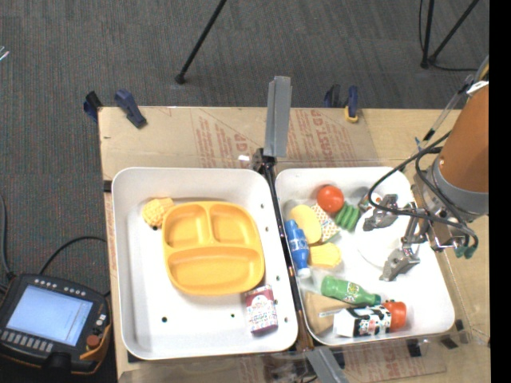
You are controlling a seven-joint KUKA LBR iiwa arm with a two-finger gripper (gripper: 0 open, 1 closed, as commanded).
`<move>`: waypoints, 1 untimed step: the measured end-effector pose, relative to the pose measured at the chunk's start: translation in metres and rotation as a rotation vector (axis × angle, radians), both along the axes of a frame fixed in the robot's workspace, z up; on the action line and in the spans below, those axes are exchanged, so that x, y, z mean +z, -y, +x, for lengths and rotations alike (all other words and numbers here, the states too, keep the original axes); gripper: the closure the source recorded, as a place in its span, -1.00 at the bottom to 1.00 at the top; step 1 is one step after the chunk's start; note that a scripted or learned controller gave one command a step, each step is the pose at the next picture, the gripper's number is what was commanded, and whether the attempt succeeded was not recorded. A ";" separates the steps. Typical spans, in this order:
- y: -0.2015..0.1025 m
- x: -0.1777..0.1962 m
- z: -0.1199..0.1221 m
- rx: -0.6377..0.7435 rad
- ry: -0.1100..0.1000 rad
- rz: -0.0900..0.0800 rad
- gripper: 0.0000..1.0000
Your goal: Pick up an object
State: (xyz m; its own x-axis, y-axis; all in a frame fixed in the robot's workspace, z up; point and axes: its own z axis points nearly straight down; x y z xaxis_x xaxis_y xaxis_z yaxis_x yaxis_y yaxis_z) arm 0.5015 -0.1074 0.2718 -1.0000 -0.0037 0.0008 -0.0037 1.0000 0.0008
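Here, my gripper (389,244) over the right bin (435,317), fingers spread open and holding nothing, green bottle (349,291) just below-left, red tomato (330,197) near the bin's far side.

tomato (330,197): red, round, left of the gripper (388,244), beyond it
green bottle (350,291): lying flat, just left of the gripper, nearer the camera
blue bottle (297,246): lying flat, far left
cow carton (363,322): on its side, below the gripper
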 end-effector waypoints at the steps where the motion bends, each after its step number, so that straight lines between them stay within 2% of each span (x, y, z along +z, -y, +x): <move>1: -0.006 -0.159 0.011 0.333 -0.006 0.004 -1.00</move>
State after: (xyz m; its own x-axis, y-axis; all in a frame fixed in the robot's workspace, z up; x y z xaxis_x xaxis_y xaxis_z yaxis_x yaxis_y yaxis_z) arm 0.5121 -0.1018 0.1128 -0.9439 -0.3303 0.0061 -0.3302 0.9439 0.0060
